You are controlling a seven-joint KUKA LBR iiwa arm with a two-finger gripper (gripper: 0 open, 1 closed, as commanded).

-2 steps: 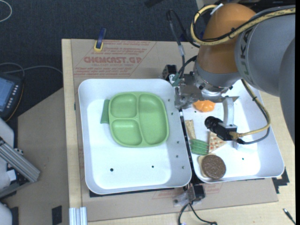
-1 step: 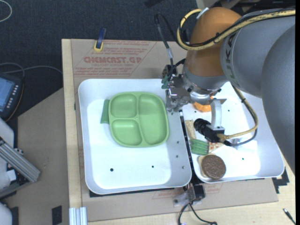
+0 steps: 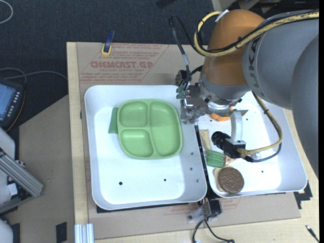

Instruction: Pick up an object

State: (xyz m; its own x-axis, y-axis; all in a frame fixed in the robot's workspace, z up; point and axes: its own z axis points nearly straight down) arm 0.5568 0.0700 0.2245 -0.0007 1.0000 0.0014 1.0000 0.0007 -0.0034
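A light green divided plate (image 3: 149,128) lies in the left bin (image 3: 101,176), with a darker green flat piece (image 3: 112,120) sticking out from under its left edge. In the right bin (image 3: 283,173) I see a brown round disc (image 3: 230,179), a green flat piece (image 3: 214,159), a tan stick (image 3: 204,137) and a small orange piece (image 3: 220,117). My gripper (image 3: 188,110) hangs low over the wall between the two bins, just right of the plate's upper right corner. The wrist hides most of it.
The grey arm with its orange band (image 3: 230,39) covers the back of the right bin. Yellow cables (image 3: 263,148) loop over that bin. Cardboard (image 3: 126,59) lies under both bins. A blue and yellow tool (image 3: 107,43) rests at the cardboard's far edge.
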